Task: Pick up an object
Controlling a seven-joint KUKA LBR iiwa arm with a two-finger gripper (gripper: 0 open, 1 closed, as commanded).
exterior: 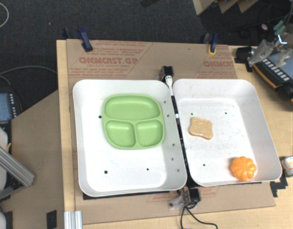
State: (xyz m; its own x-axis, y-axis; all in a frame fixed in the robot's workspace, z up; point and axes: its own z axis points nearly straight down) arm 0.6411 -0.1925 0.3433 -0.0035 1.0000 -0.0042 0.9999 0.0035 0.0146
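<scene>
I count two shallow white bins side by side on my bench, the left bin (89,175) and the right bin (251,99). In the left one I see one green divided tray (133,120), and I count three compartments in it: one wide section across the top and two smaller ones below. In the right one I count two loose items: one tan slice of toast (201,128) and one small orange pumpkin (243,168). That gives me three objects in the bins altogether. Along the far edge of the board I count two clamps, one blue clamp (84,38) and one yellow-handled clamp (213,44).
</scene>
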